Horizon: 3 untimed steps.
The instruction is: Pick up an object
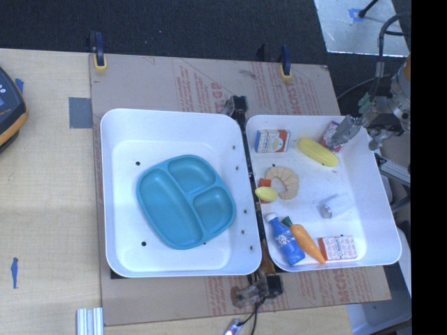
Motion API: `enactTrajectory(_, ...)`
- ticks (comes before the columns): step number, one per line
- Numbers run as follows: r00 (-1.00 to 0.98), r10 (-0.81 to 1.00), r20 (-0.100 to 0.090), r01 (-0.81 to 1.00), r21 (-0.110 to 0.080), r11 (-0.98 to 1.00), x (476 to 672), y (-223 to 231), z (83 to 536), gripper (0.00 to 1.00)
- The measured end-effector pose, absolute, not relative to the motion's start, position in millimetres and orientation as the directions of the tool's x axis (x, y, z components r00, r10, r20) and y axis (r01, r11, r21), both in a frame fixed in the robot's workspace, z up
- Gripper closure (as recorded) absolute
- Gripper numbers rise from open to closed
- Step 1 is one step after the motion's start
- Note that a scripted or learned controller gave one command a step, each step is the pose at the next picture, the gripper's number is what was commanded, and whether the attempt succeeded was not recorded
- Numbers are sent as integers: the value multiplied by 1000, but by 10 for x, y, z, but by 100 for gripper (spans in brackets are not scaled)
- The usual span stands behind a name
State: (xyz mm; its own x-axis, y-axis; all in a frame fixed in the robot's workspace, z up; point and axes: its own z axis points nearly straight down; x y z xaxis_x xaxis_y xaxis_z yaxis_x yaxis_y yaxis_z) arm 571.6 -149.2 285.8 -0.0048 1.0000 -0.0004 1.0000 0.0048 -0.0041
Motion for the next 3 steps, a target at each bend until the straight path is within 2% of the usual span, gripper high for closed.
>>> enactTrajectory(1, -4, 1000, -1, 1000, -6, 4, 6093, -1942, 1793, 0)
enactTrajectory(2, -7, 1000, 0, 1000, -7, 7, 6542, -2060, 910, 0)
enactTrajectory(3, -6, 1000, 0, 1000, -7, 6, 6326, -1521, 915, 0)
